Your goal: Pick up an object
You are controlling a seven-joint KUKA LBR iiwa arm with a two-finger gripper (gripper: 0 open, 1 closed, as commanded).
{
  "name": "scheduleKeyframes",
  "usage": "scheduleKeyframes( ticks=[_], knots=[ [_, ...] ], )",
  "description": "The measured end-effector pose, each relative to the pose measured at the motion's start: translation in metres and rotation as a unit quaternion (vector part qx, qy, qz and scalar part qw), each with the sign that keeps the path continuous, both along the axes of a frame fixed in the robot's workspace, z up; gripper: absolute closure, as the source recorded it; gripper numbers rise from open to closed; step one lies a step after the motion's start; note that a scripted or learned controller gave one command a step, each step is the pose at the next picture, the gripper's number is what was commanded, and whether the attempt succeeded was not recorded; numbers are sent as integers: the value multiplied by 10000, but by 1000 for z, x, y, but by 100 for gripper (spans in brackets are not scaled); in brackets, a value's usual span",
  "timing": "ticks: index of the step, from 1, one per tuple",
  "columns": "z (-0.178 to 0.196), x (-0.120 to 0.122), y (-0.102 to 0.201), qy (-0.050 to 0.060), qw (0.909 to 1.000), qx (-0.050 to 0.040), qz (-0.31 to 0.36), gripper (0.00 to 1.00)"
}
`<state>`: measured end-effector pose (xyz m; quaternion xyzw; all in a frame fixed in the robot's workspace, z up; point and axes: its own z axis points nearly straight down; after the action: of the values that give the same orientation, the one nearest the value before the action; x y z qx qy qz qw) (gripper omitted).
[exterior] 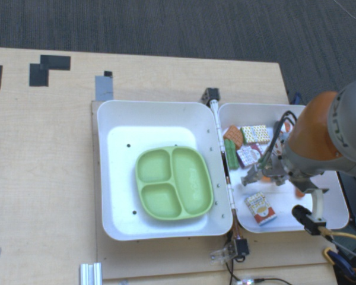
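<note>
The object to be picked is not fixed by the task, so any of the small packets in the right bin (338, 215) could serve. A small carton with a yellow and red face (260, 208) lies alone toward the near edge of that bin, tilted and apart from the rest. Farther back, a loose cluster sits close to the divider: an orange-brown packet (234, 136), a pale dotted packet (255, 134), a green stick-like item (231, 157) and a purple-and-white packet (247, 155), some touching or overlapping.

The arm (320, 138) reaches over the right bin, and its gripper (262, 172) hangs between the cluster and the lone carton. Nothing can be seen between its fingers, and whether they are spread or closed cannot be told from this angle, since the wrist covers much of them.

The step in hand appears to be the approach, with the grasp not yet made. The next move probably calls for choosing one target, centring over it and descending squarely; the lone carton looks the easier choice, as the crowded packets risk a slipped or double grasp. The left bin (118, 159) holds a green divided plate (175, 183), well apart from the gripper.
</note>
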<state>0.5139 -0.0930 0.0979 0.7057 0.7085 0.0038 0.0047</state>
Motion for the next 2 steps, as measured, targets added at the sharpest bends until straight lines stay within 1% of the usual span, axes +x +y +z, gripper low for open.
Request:
scheduleKeyframes(
  ticks=[1,2],
  knots=[
    [10,1,1,-13,10000,4,11,100],
    [10,1,1,-12,10000,4,12,0]
  ],
)
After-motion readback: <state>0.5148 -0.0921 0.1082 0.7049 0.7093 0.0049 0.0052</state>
